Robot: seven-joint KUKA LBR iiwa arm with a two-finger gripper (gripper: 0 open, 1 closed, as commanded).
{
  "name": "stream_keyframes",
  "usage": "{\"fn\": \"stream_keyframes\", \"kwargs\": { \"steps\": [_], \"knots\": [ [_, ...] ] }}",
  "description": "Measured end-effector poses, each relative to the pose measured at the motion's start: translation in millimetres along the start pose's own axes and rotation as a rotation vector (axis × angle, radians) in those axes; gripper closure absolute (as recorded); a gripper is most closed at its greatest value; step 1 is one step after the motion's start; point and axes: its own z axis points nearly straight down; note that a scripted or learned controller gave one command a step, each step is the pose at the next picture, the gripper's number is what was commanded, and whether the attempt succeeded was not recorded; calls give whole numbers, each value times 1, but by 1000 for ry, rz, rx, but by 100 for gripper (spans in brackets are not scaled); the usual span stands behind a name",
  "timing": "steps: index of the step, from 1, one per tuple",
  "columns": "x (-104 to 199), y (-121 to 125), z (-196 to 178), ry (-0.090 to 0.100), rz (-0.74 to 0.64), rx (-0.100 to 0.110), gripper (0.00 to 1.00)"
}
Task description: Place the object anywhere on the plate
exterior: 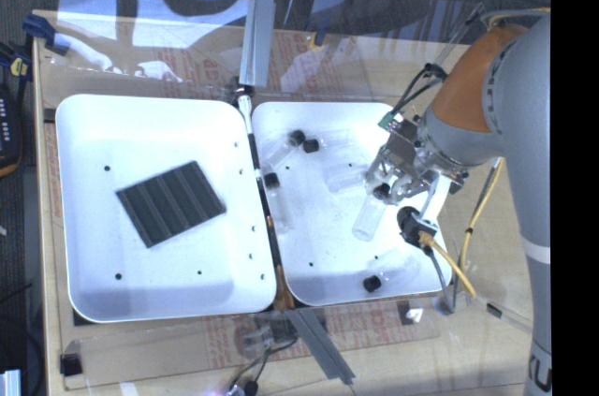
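The gripper [386,188] sits low over the right-hand part of the right bin [318,291], near that bin's right wall. Whether it is open or closed cannot be told from this angle. Directly below and left of it lies a clear, tube-like object [367,218] on the bin floor, tilted, its upper end at the gripper; whether it is held cannot be told.

The wrist rises up and right into the orange band [468,85] and grey arm [519,104], which overhangs the bin's right edge. A yellow cable [449,268] runs down beside the bin's lower right corner.

Other clear objects with black caps are scattered in the right bin: one near the top centre [301,141], one by the left wall [271,181], one near the lower edge [372,284]. The bin's middle floor is open.

The left bin [84,291] holds the plate [170,202], a dark ribbed rectangle lying flat and askew, well apart from all four walls. A raised divider [263,216] separates the bins.
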Motion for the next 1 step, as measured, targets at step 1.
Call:
{"fn": "stream_keyframes", "kwargs": {
  "steps": [1],
  "knots": [
    [99,-3,-3,0,-46,-3,100]
  ]
}}
